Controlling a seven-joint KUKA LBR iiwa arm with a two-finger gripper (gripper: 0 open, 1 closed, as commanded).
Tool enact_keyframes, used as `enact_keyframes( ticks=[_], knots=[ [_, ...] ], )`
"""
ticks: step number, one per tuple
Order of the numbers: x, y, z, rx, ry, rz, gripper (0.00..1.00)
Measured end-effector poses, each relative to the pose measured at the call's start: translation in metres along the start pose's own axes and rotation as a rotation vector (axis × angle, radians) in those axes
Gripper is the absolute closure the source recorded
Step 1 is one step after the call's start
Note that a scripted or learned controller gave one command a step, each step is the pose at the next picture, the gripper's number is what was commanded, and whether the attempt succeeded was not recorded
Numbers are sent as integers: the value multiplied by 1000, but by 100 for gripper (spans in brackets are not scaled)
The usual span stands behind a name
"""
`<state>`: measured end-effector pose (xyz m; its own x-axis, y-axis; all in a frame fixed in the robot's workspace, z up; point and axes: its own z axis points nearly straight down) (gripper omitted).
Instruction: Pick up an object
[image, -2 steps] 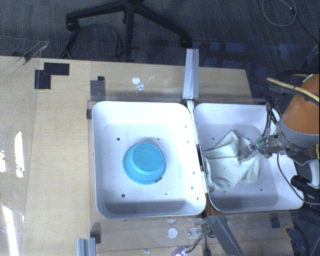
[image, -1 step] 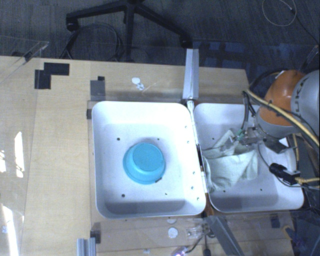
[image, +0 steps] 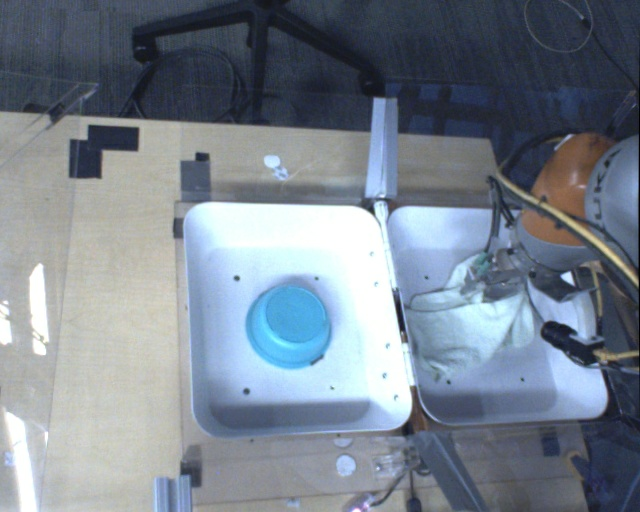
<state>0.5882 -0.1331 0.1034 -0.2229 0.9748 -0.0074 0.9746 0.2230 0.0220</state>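
Hand (image: 497, 283) lowered onto the white cloth (image: 468, 322) in the right bin (image: 560, 395), grip state indiscernible; blue bowl (image: 289, 326) lies at nine o'clock; next, close and lift.

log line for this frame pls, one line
arm: over right bin | gripper: down at white cloth, grasp unclear | left bin: blue bowl, upside down, untouched | pick: unconfirmed
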Motion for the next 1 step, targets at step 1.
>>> enact_keyframes(
  ticks=[1],
  knots=[
    [43,59,-96,16,6,-66,100]
  ],
)
